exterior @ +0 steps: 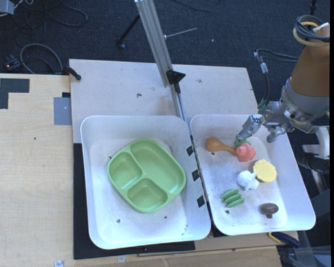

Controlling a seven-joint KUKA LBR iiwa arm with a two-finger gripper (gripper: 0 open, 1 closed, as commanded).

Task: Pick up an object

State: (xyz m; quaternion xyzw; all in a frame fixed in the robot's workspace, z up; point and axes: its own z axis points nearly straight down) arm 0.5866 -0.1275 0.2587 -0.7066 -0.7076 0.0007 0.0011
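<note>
Since the task names no particular object, any item in the right bin (pixel 300 204) counts, and the claw (pixel 259 129) hangs over that bin's upper part, just above and beside the red toy (pixel 245 152).

Camera view: the claw's fingers look spread apart, one grey tip pointing down-left toward the red toy, the other toward the bin's right side; nothing sits between them, so it holds nothing. The red toy touches the orange-brown drumstick-like piece (pixel 217 144) on its left. Lower in the same bin lie a yellow round piece (pixel 265 171), a small white piece (pixel 246 179) touching it, green pea pods (pixel 232 198) and a dark brown piece (pixel 269 208) near the front wall. The left bin (pixel 94 204) carries a green divided plate (pixel 146 174), well apart from the claw. Both bins rest on the bench (pixel 28 177).

Risks, as I judge them: the red toy is round and looks smooth, so a closing finger may squirt it sideways instead of pinching it. Because it touches the drumstick piece, one finger may land on that neighbour and the grasp ends up on both or neither. The claw stands off-centre from the toy, so a straight descent may miss. The bin's back wall lies near, and a finger could clip it.
</note>
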